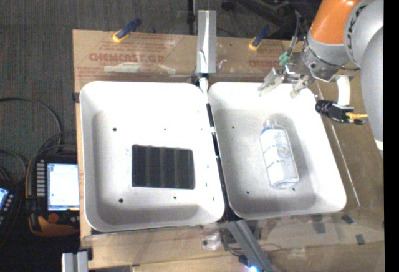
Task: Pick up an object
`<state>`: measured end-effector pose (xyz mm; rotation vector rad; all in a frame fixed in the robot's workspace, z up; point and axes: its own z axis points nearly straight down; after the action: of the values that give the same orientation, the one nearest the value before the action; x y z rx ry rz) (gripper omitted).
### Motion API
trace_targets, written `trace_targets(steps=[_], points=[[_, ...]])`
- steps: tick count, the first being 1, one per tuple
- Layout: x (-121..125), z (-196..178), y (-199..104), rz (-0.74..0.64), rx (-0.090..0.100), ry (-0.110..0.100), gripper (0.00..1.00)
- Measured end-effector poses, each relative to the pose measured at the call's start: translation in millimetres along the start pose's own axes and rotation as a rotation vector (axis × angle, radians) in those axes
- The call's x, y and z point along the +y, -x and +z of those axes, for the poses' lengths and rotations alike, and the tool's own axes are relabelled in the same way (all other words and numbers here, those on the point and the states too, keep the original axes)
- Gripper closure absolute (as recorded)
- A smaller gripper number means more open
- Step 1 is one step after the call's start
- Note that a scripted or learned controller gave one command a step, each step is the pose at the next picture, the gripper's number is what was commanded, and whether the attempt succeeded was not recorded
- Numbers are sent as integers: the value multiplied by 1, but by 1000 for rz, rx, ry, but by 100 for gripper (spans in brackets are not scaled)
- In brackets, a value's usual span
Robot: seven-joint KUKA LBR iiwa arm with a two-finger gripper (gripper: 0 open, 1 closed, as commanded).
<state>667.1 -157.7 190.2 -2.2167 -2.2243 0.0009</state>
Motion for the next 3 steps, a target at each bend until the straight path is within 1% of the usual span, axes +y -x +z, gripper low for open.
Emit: trace_targets(steps=[1, 2, 3], points=[[-33, 95, 6, -29, -1, 2, 0], [-19, 99, -4, -235, -8, 11, 0], [-17, 87, -5, -235, -6, 17, 100]])
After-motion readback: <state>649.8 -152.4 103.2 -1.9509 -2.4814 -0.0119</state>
